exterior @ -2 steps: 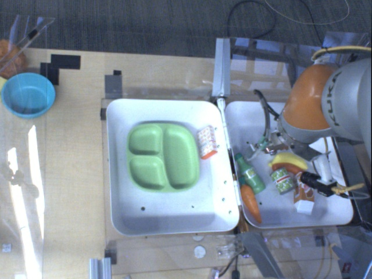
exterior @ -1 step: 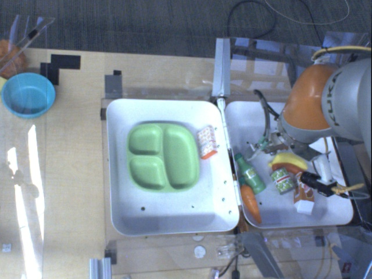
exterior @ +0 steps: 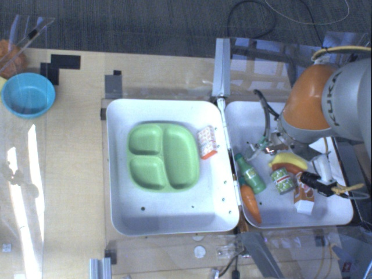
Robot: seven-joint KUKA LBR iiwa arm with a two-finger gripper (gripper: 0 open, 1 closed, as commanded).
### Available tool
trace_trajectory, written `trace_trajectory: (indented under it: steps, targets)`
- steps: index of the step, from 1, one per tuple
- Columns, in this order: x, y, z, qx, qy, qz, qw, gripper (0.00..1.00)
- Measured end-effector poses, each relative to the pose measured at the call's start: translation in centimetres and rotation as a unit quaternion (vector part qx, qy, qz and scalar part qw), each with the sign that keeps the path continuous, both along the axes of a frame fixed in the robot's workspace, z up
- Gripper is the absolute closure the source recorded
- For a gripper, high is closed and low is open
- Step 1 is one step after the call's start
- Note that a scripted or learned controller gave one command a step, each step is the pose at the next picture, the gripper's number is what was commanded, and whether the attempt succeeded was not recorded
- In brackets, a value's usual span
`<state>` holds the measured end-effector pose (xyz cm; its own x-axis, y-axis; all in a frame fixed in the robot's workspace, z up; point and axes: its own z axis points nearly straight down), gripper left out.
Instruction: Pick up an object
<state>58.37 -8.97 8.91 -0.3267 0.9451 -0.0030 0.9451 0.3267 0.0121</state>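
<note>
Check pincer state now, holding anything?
Pincer: cannot be told; it sits low in the right bin near the banana, with nothing seen in its grip.

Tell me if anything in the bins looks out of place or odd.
The small snack packet lies tilted against the left bin's right wall, beside the green divided plate rather than on it. Otherwise nothing looks spilled or damaged.

A robotics lab: KUKA arm (exterior: 325, 97), 2 white bins (exterior: 174, 222), loose cables (exterior: 302, 4) on grey carpet.
</note>
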Motion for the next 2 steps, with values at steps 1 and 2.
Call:
trace_trajectory:
  steps: [1, 2]
  targets:
    - [0.00, 0.00, 0.00, 0.0000, 0.000, 0.000, 1.0000, 0.00]
    - [0.00, 0.00, 0.00, 0.0000, 0.000, 0.000, 1.0000, 0.00]
